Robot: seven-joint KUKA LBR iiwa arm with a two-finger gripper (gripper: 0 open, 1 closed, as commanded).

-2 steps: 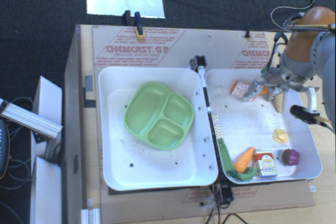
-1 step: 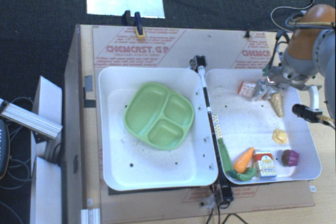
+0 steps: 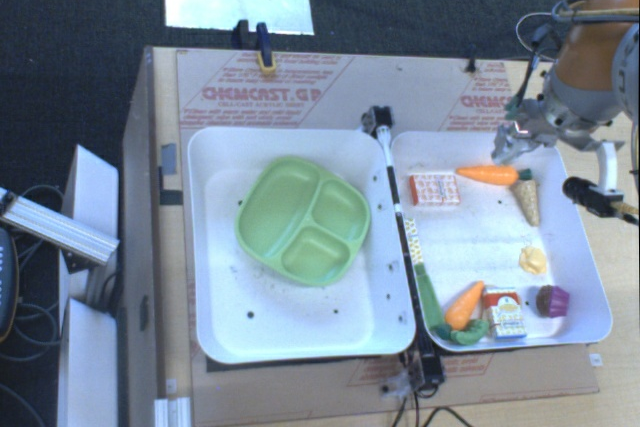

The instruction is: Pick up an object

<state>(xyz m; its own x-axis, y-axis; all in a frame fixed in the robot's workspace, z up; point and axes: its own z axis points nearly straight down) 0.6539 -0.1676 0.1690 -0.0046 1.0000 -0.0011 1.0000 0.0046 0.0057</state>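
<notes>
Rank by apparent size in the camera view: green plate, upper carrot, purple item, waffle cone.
1. Green plate, clearly largest.
2. Upper carrot.
3. Waffle cone, close to the carrot, so that order is unsure.
4. Purple item, smallest.

A: What carries the objects?
B: A bench (image 3: pixel 300 85) topped with a sheet bearing red print. Two shallow white bins rest directly on it, side by side and touching along their inner rims.

A: What does the left bin (image 3: pixel 215 315) hold?
B: A green compartment plate (image 3: pixel 303 220), lying near its centre.

A: And the right bin (image 3: pixel 590 300)?
B: Near the far wall, a small red-and-white box (image 3: pixel 434 189) beside a carrot (image 3: pixel 488 175), with a cone (image 3: pixel 527 200) close by. A pale yellow piece (image 3: pixel 533 260) lies mid-bin. At the near wall sit a second carrot (image 3: pixel 463 304), a green item (image 3: pixel 463 334), a small carton (image 3: pixel 505 314) and a purple piece (image 3: pixel 551 300).
</notes>
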